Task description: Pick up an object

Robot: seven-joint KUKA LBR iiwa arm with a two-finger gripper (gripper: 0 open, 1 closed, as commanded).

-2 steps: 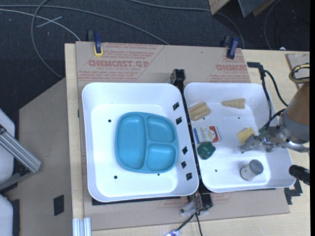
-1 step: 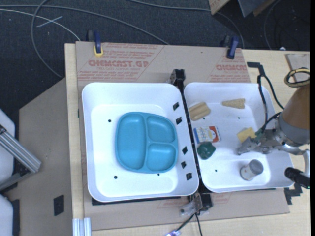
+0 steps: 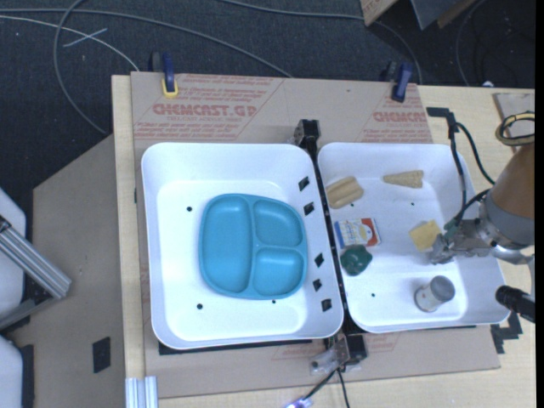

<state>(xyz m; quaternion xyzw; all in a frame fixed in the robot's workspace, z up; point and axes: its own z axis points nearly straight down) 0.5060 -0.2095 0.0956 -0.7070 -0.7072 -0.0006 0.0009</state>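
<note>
The right bin (image 3: 399, 313) holds several small objects: a tan bread-like piece (image 3: 344, 191), a tan wedge (image 3: 404, 178), a small printed packet (image 3: 355, 231), a dark green lump (image 3: 356, 259), a yellow block (image 3: 424, 234) and a grey cylinder (image 3: 434, 293). My gripper (image 3: 449, 248) reaches in from the right and sits low over the bin's right side. It is just right of the yellow block and above the grey cylinder. Nothing visible is lifted off the bin floor.
The left bin (image 3: 170, 228) carries a blue divided plate (image 3: 252, 246). A black divider with clips (image 3: 316, 228) runs between the bins. A black cable (image 3: 463, 168) hangs along the right bin's far right rim. Cardboard (image 3: 212, 109) lies under both bins.
</note>
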